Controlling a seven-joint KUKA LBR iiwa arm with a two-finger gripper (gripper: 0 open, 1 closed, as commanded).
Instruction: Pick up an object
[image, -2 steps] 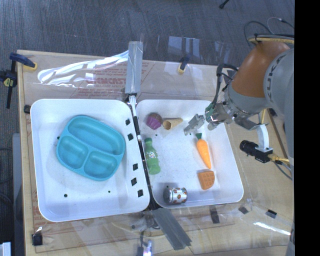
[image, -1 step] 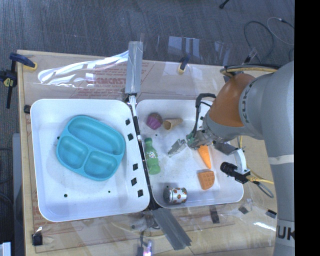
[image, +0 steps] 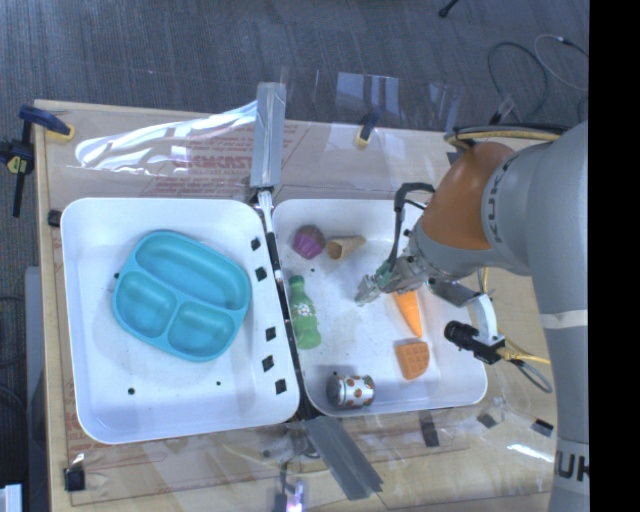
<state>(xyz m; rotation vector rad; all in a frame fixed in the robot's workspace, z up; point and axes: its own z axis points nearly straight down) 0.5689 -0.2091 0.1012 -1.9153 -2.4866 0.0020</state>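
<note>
— Closest to us, at the near edge of the right bin (image: 470, 395), what's that shiny thing?

— Small metal can (image: 351, 390), lying on its side. Just right of it and a little farther back sits an orange waffle-like piece (image: 412, 358), and beyond that a carrot (image: 408, 310), pointing toward us.

— And the arm?

— Grey arm (image: 540, 215) with its orange band comes in from the right, and the tool (image: 372, 289) is low in the middle of the right bin, just left of the carrot's top end. From where I stand the fingers are a small dark-and-silver tangle; I can't tell how far apart they are, and I see nothing clearly between them.

— What else is in that bin?

— Green bottle (image: 302, 313) lying along the left wall, cap end away from us. At the far side there's a purple round object (image: 309, 241) and, right beside it, a tan cone-shaped piece (image: 345, 246).

— Left bin (image: 90, 400)?

— Blue divided plate (image: 183, 294), three sections, sitting roughly in the middle, well apart from the tool.

— Anything round the bins?

— Clear plastic sheeting (image: 170, 140) taped on the bench (image: 120, 470) behind them, a blue clamp (image: 45, 122) at the far left corner, and cables near the arm's base.
</note>
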